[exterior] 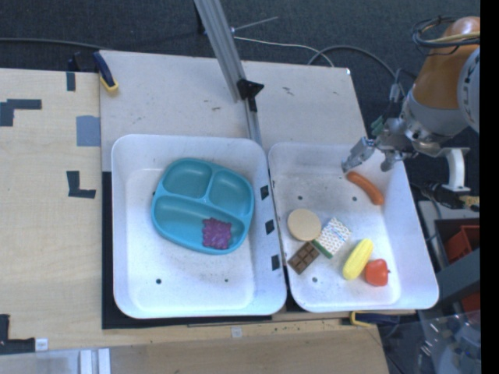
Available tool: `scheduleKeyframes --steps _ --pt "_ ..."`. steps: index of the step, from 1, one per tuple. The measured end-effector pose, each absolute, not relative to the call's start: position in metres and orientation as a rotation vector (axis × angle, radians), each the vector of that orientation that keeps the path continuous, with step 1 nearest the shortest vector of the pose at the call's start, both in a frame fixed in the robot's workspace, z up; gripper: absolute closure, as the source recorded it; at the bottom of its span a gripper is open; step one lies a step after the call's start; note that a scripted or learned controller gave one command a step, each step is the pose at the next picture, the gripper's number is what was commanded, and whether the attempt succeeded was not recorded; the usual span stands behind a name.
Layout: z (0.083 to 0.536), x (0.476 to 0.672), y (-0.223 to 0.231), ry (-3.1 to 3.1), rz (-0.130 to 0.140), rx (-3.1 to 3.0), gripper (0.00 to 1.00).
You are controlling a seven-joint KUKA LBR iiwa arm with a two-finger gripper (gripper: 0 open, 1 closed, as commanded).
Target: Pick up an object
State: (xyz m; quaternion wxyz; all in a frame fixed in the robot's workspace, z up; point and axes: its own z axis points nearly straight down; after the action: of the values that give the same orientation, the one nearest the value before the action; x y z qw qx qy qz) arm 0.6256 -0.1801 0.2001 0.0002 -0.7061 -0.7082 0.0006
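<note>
Bins sat side by side on the bench, and the arm (pixel 444 76) reached in from the right with its gripper (pixel 373 156) hanging over the upper right corner of the right bin (pixel 413 283). Its two fingers (pixel 357 156) stood slightly apart with nothing between them, so the tool was open and carrying no load. Just below the fingertips lay an orange carrot-like piece (pixel 366 188), slanting down toward the bin's right wall, close to the gripper, though contact could not be made out. Lower in the same bin was a cluster of toy foods: a round tan cookie (pixel 304 225), a brown chocolate bar (pixel 304 257) just below it, a pale checkered wafer (pixel 334 235) beside the cookie, a yellow corn cob (pixel 357 259) and a red tomato-like piece (pixel 376 273) touching the cob's right end. The left bin (pixel 132 287) held a blue divided plate (pixel 187 185), tilted slightly, with a purple lump (pixel 217 233) in its lower compartment. A grey metal pole (pixel 220 33) crossed the bench above the seam between the bins.
</note>
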Motion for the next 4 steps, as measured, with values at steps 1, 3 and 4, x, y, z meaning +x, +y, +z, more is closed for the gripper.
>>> scheduleKeyframes --steps 1,3,4 --pt "0.2 0.626 -0.18 -2.224 0.003 -2.218 0.0" --pt "0.089 0.613 -0.176 -2.221 0.008 -2.215 0.0" --pt "0.102 0.614 -0.176 -2.225 0.003 -2.216 1.0"
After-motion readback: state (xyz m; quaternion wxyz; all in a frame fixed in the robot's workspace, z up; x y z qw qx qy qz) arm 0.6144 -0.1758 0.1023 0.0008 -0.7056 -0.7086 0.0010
